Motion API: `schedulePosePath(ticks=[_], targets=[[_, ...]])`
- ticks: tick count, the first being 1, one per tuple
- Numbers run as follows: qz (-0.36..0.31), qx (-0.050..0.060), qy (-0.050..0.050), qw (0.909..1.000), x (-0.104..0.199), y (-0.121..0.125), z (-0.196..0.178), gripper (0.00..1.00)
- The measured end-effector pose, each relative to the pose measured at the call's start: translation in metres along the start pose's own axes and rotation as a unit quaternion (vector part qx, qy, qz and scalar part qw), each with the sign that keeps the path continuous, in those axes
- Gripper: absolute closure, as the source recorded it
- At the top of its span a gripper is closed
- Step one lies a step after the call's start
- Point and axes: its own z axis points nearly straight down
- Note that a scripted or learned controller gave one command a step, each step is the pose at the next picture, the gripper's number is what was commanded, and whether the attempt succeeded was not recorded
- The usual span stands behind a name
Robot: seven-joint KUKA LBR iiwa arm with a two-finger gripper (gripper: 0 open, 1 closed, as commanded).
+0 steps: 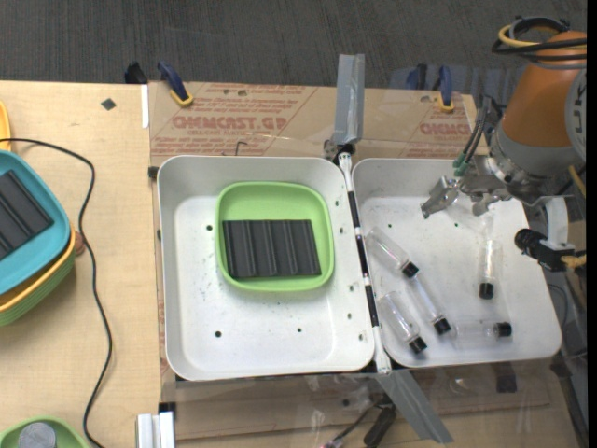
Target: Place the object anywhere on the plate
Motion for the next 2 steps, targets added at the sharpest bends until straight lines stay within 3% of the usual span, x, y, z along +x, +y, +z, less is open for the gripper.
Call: schedulePosePath(ticks=[1, 2], targets=[[0.131, 0.001, -0.001, 0.9913, 0.0, -0.027, -0.077, 0.0], [0.196, 0.001, -0.001, 0.9807, -0.031, -0.03, -0.087, 0.0]])
